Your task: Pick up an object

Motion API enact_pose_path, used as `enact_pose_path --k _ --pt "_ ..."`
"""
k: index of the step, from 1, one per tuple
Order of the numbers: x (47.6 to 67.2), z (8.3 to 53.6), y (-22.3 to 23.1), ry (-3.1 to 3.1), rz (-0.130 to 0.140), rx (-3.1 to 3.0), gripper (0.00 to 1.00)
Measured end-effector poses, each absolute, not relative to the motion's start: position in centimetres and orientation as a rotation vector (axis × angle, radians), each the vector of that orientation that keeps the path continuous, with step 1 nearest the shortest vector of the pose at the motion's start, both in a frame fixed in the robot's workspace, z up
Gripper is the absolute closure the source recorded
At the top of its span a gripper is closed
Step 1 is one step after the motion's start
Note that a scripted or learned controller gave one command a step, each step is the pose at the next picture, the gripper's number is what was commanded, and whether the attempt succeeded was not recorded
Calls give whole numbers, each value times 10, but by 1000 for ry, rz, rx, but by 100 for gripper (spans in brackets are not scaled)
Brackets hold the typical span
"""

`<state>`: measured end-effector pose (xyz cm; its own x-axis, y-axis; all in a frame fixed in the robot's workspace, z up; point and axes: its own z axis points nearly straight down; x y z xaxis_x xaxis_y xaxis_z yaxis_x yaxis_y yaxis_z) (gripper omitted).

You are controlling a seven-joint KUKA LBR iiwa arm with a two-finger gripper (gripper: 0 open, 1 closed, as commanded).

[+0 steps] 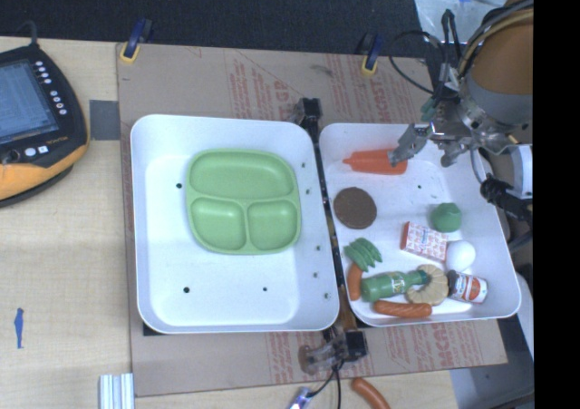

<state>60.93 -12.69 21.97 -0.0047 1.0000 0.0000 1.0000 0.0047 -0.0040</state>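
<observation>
Two bins sit side by side on the worktop. Farthest left, at about 9 o'clock, lies a pendant (36, 121) with a lit screen – its text is too small to read. The left bin (154, 298) carries a green tray (243, 199) with three compartments and nothing else.

The right bin (494, 239) has the clutter: a brown disc (354, 207) near its middle-left, green beans (364, 252), a green bottle (390, 285) lying on its side, a sausage (402, 310) along the 6 o'clock rim, a red-and-white packet (423, 240), a green ball (445, 216), an egg (460, 256) and a small red-labelled bottle (468, 288). The packet and bottle labels carry print, but none of it is legible.

At the bin's 12 o'clock lies the carrot (373, 161), the likely target. The end effector (424, 143) hangs at the carrot's right end with its fingers spread; one finger (401, 150) is at or over the carrot's tip, and nothing sits between them.

Risks, as I judge them: closing this far off-centre could pinch only the tapered tip – the carrot may pivot or squirt free. A descending finger could land on top of it and shove it against the rim. Cables (426, 63) trailing near the wrist could snag.
</observation>
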Motion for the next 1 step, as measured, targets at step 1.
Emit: enact_pose_path --k 1 --pt "562 111 -174 -2223 4 -2212 0"
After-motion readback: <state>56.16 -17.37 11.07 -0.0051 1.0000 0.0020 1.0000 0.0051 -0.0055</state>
